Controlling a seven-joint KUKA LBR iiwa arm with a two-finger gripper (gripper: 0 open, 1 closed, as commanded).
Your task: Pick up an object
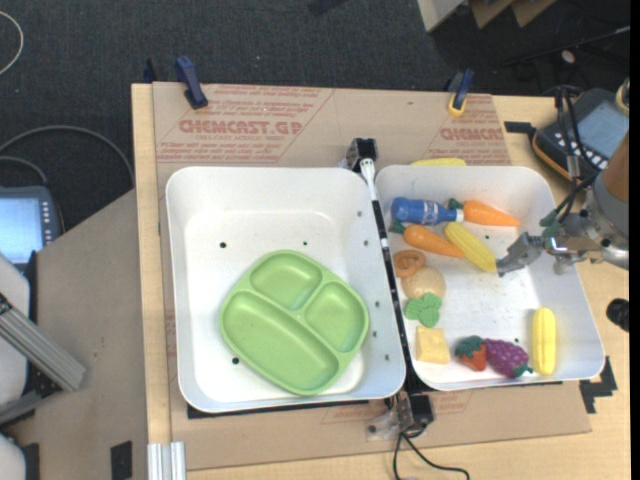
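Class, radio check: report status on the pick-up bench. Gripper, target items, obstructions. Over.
Gripper low over right bin, holding nothing visible. Nearest item: corn cob, beside two carrots. Toys crowded; green divided plate alone in left bin.

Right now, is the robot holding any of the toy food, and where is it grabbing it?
Nothing is held. The tool hangs over the right bin, just right of the corn cob, with no toy between its tips.
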